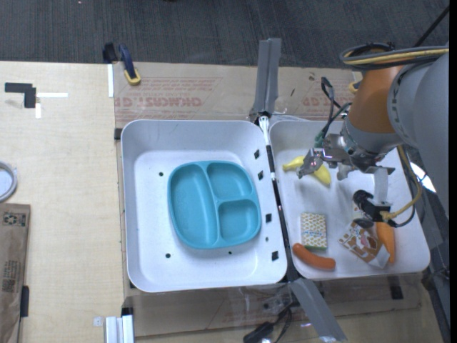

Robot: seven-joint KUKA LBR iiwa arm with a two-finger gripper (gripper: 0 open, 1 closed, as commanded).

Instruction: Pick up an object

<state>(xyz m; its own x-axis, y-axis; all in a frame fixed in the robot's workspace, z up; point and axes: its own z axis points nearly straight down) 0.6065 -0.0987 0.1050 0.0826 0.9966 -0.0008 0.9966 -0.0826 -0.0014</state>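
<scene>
In the right bin (400,263), my gripper (312,164) is low at the far left part, right over a yellow banana-like toy (323,176) whose ends show on both sides of it. A small patterned cracker box (313,230) lies nearer the front, with an orange-red sausage (314,257) beside the front rim. A printed carton (362,241) and an orange carrot (387,239) lie at the front right.
The left bin (143,191) holds a blue divided plate (214,204). A grey divider post (268,77) stands between the bins at the back. The arm's cables and a black part (364,200) hang over the right bin's middle.
</scene>
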